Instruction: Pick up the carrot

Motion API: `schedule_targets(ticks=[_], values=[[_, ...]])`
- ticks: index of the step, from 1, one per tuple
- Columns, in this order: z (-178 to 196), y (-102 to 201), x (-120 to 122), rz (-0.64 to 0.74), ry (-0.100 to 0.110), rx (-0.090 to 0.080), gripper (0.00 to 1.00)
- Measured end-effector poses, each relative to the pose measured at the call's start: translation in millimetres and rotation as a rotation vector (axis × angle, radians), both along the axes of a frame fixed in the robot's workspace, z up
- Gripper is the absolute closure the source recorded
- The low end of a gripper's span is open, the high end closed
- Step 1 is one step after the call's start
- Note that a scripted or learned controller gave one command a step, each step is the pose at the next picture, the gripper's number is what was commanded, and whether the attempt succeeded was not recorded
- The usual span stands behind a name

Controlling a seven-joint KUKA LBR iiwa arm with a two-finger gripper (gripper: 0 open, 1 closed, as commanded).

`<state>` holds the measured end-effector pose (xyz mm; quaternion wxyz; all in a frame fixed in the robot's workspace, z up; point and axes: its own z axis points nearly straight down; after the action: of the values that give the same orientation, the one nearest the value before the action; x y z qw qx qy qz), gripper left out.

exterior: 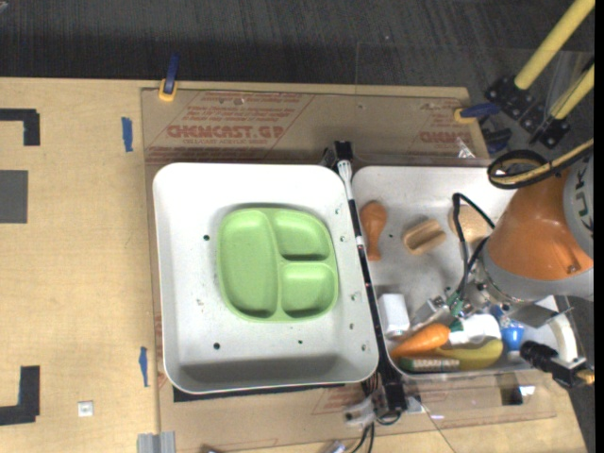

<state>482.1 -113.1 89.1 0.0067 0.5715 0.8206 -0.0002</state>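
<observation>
Progress: judging it as early to midway, with the lift not yet done. Reaching in with the arm [533, 239] and hanging the gripper [460, 311] low over the front of the right bin [415, 179]. Finding the carrot [422, 338] lying against that bin's near wall, just beside the gripper and touching a banana [479, 352]. Not seeing it raised or clearly clamped; failing to tell whether the grip is open or closed. Leaving, by this reading, the closing and the lifting. Noting the left bin [179, 253] carrying a green divided plate [278, 260], both bins resting on a pale wooden bench [75, 253], and dark floor [283, 17] lying beyond.
</observation>
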Motion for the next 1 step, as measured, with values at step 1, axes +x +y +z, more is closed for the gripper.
schedule_targets(ticks=[1], values=[[11.9,-2.2,4.1,-0.003,-0.018,-0.010,1.00]])
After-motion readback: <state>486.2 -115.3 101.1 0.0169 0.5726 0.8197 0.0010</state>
